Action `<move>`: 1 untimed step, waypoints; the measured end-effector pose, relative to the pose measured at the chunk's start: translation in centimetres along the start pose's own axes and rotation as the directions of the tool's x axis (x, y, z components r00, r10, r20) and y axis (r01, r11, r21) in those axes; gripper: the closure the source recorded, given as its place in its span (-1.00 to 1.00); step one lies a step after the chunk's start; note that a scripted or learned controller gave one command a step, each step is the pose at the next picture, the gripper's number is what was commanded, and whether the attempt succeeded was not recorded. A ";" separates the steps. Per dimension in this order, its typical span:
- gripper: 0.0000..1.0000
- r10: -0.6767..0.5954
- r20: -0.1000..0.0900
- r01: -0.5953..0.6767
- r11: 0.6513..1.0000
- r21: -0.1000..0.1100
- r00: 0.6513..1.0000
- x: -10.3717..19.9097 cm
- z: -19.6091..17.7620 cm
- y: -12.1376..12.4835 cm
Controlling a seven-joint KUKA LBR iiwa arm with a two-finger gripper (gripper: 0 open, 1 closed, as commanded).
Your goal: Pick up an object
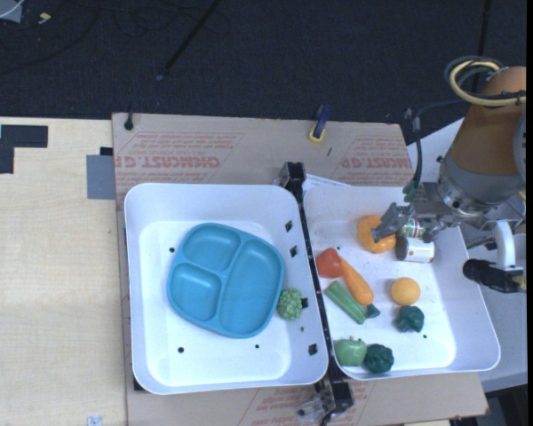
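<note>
Gripper (400, 226) low in the right bin (466, 327), dark fingers (389, 223) touching the orange toy (373, 235); grip state: cannot tell, blurred. Nothing visibly lifted, so pick not done; judged at grasp stage. Relative to the orange toy: carrot (356, 283) just below, small orange ball (405, 290) lower right, broccoli (410, 319) further down. Blue tray (224, 278) far left.

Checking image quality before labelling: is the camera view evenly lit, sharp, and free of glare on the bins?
Camera view: lighting is even and soft, with faint shadows under the blue plate; the right bin shows no strong glare; small toys are slightly soft, and the end effector is hard to resolve.
</note>
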State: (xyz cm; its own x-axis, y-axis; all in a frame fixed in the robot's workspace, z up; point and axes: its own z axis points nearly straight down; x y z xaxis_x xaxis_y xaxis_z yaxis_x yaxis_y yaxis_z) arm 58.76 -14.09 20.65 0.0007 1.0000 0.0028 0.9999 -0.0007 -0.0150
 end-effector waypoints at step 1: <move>-1.00 -0.002 0.002 0.002 1.000 -0.011 1.000 0.0 -0.6 0.3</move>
State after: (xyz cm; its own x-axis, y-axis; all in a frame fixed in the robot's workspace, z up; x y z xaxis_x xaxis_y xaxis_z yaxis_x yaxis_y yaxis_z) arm 59.02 -14.11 21.26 -0.0011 1.0000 0.0012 1.0000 0.0011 -0.0037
